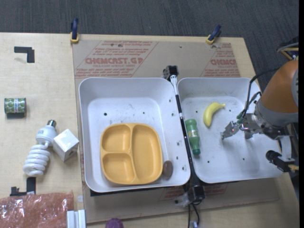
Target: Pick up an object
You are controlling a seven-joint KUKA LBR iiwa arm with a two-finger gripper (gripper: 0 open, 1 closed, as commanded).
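Note:
In the right bin [247, 167], a yellow banana [212, 112] lies near the back. A green bottle [192, 135] lies along the left wall, by the divider. My gripper [238, 131] hangs over the middle of this bin, right of the bottle and below-right of the banana. It is open, with nothing between its fingers. The left bin [90, 108] holds a yellow divided plate [131, 153], and a small brown object [167, 168] sits at the plate's right edge.
On the bench left of the bins lie a white spiral light bulb [39, 149], a white cube [65, 144] and a green can [14, 106]. A pink mesh bag [33, 210] sits at the front left corner. Cables [256, 96] run along the arm at the right.

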